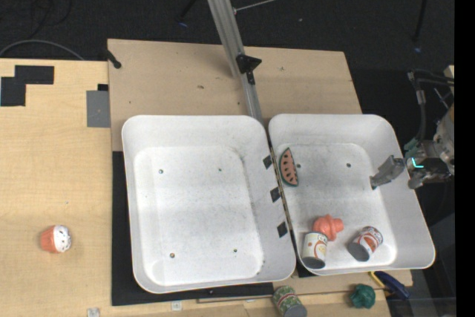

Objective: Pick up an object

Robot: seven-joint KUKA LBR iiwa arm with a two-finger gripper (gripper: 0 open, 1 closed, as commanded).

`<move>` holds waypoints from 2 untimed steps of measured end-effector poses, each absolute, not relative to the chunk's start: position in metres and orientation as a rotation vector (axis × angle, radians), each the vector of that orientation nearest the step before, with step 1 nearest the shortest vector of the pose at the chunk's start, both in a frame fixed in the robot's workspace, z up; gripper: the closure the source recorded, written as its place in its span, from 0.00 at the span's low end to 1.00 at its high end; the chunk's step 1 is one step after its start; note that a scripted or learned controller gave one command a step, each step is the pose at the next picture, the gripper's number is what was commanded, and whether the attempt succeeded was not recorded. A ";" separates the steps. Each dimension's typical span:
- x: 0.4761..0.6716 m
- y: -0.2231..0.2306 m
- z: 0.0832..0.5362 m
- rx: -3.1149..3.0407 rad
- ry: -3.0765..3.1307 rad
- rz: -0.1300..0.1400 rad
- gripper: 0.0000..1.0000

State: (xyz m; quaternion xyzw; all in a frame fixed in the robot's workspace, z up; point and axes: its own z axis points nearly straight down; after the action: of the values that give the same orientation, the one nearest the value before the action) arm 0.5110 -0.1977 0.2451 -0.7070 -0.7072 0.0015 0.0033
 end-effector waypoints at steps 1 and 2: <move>0.512 -0.198 0.247 -2.220 -2.219 0.001 0.00; 0.514 -0.193 0.203 -2.216 -2.217 0.005 0.00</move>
State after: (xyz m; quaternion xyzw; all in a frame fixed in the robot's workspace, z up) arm 0.5140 -0.1926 0.2025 -0.7070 -0.7072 0.0015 0.0034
